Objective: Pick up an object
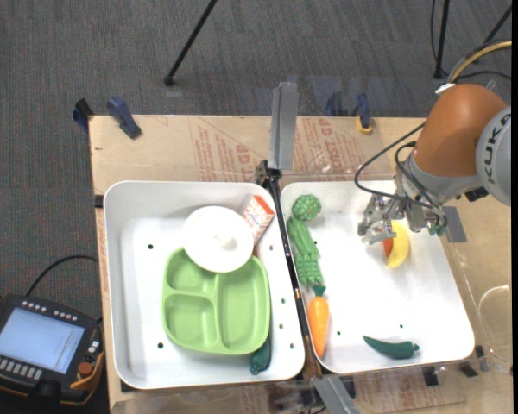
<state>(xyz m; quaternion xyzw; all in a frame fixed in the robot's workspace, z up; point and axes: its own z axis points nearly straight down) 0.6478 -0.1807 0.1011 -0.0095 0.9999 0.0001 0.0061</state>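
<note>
My gripper hangs over the upper right part of the right bin. Directly under its tip is a yellow banana-shaped toy with a small red-orange piece against its left side. The gripper's body hides the top of the yellow toy, so I cannot tell whether it is touching it. Also in the right bin are a green broccoli toy, a long green vegetable, an orange carrot along the left wall, and a dark green pepper near the front.
The left bin holds a green divided tray, a white round dish overlapping the tray's top, an orange and white carton and a dark green item at the front. A teach pendant lies at lower left.
</note>
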